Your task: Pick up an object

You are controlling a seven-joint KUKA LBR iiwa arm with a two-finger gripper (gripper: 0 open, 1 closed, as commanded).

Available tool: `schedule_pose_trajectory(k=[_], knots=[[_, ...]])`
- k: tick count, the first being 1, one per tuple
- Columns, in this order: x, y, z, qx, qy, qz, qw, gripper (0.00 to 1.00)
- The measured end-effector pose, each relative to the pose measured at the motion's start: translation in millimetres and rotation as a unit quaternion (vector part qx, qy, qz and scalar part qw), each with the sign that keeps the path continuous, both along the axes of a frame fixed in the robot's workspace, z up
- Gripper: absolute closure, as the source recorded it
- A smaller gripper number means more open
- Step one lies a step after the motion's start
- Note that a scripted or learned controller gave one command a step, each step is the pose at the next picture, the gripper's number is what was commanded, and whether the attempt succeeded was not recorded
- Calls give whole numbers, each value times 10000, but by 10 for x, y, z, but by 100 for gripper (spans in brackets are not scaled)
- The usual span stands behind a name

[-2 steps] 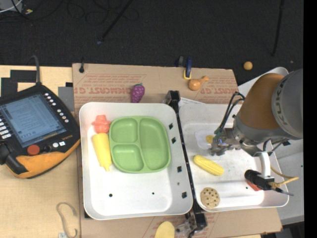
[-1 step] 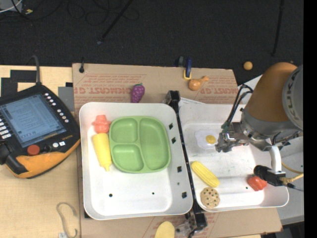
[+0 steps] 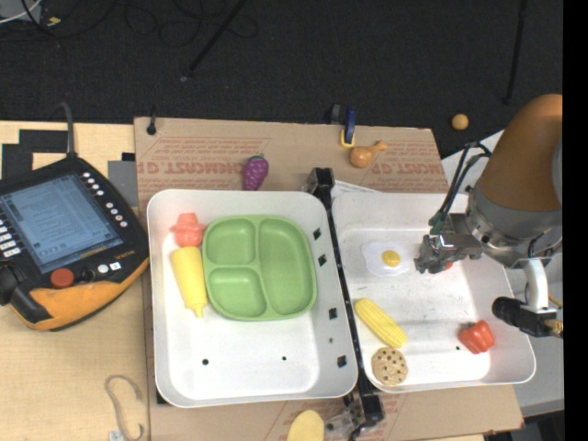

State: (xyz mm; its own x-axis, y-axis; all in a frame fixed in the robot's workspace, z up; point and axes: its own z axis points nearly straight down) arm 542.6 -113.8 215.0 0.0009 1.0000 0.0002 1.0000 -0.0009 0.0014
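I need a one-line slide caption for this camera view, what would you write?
KUKA arm's hand hovers in the right bin beside a toy fried egg, above corn, cookie and red pepper.

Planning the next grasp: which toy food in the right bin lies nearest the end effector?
The fried egg, just left of the end effector. The corn, cookie and red pepper lie farther toward the front.
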Motion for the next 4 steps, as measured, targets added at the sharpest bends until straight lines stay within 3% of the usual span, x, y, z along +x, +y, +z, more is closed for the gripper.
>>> schedule_pose_trajectory(k=[1,2,4], knots=[[1,-14,128,2,11,1,10000,100],[-191,571,84,12,31,18,10000,100],[-599,1236,141,6,34,8,10000,100]])
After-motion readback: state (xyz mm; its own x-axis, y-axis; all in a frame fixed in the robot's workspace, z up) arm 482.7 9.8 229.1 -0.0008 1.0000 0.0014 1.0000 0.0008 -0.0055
